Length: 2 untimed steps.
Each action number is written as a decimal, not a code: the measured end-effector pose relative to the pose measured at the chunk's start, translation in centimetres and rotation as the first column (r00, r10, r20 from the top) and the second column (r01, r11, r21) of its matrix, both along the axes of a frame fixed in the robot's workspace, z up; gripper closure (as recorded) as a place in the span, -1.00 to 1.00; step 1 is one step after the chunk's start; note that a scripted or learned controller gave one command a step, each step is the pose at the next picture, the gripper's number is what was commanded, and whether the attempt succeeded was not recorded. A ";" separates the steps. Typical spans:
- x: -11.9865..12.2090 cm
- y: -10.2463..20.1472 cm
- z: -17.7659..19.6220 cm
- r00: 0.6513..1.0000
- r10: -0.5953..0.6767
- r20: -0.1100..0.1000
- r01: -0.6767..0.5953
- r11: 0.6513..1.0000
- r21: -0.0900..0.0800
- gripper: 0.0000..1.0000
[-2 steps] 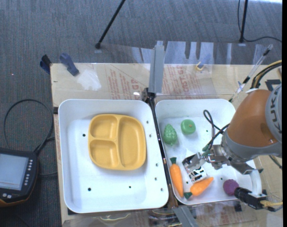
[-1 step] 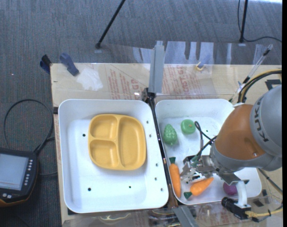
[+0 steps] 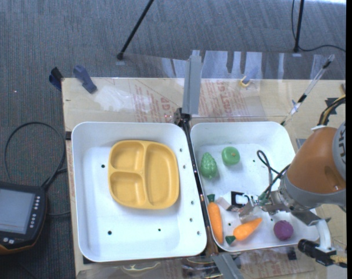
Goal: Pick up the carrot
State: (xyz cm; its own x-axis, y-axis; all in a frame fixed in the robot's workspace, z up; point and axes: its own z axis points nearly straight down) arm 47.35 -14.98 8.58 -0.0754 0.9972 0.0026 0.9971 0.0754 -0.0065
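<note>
The gripper point(image 3: 245, 205) hangs low in the right bin point(image 3: 275, 135), but whether its fingers are apart or together cannot be told. Two carrots lie at that bin's near edge: one carrot point(image 3: 215, 221) lengthwise by the left wall, the other carrot point(image 3: 246, 228) slanted just beneath the gripper, beside a purple vegetable point(image 3: 283, 230). A yellow divided plate point(image 3: 144, 174) sits in the left bin point(image 3: 89, 214).
</note>
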 end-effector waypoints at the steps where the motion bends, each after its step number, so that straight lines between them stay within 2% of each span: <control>1: 0.0 2.9 -0.1 1.000 -0.002 -0.002 0.002 1.000 0.002 -1.00; 2: 0.0 4.5 -0.1 0.993 0.119 -0.003 -0.119 0.993 0.003 -1.00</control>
State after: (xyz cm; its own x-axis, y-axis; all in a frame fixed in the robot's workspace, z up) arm 47.31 -10.44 8.50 -0.1930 0.9812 0.0053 0.9811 0.1931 -0.0088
